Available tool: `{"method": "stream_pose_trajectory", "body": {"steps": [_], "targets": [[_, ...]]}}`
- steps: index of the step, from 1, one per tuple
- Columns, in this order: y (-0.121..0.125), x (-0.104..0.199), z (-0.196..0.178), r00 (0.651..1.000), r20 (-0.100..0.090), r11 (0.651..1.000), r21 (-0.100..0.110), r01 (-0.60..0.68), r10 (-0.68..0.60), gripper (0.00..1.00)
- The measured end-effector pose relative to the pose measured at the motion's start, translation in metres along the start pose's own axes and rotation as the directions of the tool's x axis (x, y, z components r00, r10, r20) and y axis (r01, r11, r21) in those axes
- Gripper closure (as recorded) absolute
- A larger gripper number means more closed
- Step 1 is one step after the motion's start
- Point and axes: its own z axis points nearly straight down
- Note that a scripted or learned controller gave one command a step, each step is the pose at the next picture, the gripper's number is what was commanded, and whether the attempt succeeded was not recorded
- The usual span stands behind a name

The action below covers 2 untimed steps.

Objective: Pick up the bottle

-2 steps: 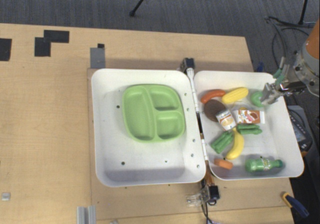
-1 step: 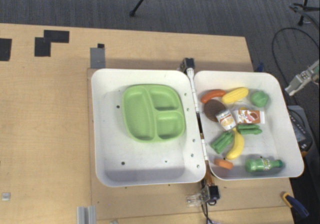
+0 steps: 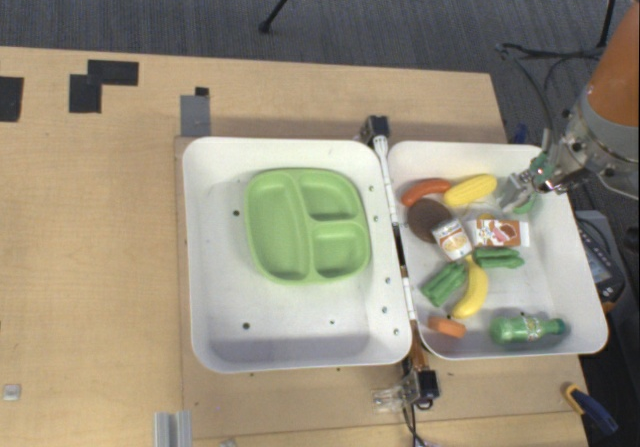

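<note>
the green bottle [image 3: 527, 330] is seen lying on its side in the near corner of the right bin [image 3: 560, 265], close to the front wall and apart from the other items. just beside it toward the left bin, an orange piece [image 3: 448, 327] and a yellow banana [image 3: 472, 292] are found, with a green vegetable [image 3: 444, 283] touching the banana. farther back, a small carton [image 3: 498, 232], a green pod [image 3: 499, 259], a small labelled jar [image 3: 451, 238], a dark brown item [image 3: 426, 214], a yellow corn-like piece [image 3: 469, 191] and an orange-red item [image 3: 425, 189] are grouped in the middle and far part of the same bin. the jaws [image 3: 527, 185] are held over the far right part of that bin, well apart from the bottle; whether they are spread or pressed together cannot be told, and nothing is seen between them. a green divided plate [image 3: 306, 223] is laid in the left bin [image 3: 215, 265]. both bins are carried on the wooden counter [image 3: 90, 265].
</note>
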Motion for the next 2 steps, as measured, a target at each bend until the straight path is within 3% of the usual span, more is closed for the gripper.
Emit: {"method": "stream_pose_trajectory", "body": {"steps": [1,2], "targets": [[-0.004,0.078,0.053,0.996,0.000,0.996,0.000,0.089,-0.089,1.00],[0.016,0.128,0.137,0.998,-0.001,0.998,0.002,0.058,-0.058,1.00]]}}
